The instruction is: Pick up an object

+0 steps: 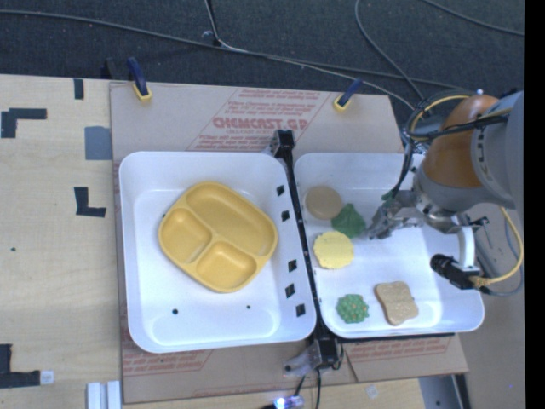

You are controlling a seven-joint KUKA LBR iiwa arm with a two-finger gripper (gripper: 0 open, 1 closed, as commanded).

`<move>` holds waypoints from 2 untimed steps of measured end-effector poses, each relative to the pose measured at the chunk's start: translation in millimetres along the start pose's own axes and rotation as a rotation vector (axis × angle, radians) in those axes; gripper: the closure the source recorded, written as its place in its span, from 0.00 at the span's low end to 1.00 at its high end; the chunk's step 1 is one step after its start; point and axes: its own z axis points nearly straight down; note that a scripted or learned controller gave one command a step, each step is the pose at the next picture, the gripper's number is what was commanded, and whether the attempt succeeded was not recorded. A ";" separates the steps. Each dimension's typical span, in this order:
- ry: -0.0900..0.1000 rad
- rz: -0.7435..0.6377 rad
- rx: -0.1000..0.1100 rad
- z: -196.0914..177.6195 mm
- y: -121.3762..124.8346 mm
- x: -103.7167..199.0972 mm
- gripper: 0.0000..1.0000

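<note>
Down in the right bin, a green leafy piece lies near the middle, with the gripper just at its three o'clock; whether it is open, I cannot tell. The arm slants in from two o'clock.

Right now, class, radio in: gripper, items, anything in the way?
Gripper low in right bin, beside green leaf piece. Nothing seen between fingers. Tan disc, yellow piece crowd the leaf.
</note>
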 end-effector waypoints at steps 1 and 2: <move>0.003 0.001 0.001 -61.7 6.6 -2.2 1.00; 0.003 0.001 0.002 -105.2 4.4 1.0 1.00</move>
